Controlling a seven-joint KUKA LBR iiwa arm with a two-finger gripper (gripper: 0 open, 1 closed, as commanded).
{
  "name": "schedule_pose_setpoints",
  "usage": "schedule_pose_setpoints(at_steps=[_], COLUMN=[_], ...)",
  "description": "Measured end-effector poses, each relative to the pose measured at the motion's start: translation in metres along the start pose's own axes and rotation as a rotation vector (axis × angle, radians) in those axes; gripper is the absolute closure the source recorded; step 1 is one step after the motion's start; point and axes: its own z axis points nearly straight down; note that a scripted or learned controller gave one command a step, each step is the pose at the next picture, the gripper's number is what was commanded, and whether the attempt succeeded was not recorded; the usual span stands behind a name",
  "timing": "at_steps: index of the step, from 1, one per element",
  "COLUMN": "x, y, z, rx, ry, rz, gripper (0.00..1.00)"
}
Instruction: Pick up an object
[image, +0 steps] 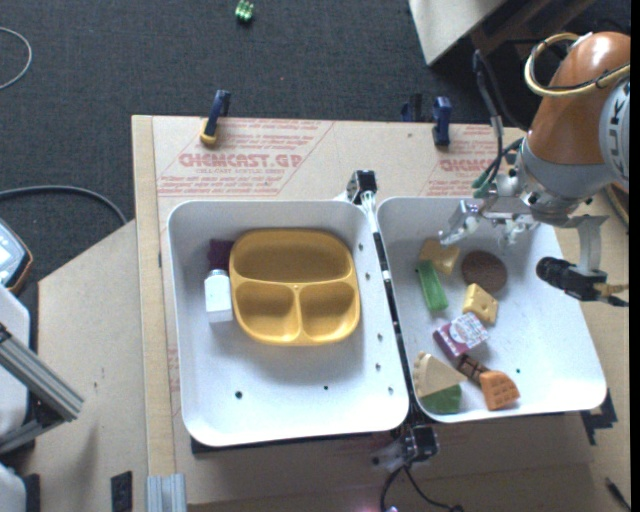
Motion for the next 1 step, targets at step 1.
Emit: schedule_pose_setpoints(at_steps=[1], x=[0.0001], y=[0.0029], z=[-0.0083], rx=[-0.015], ry=[-0.001], rz=[-0.002], gripper=[0.00])
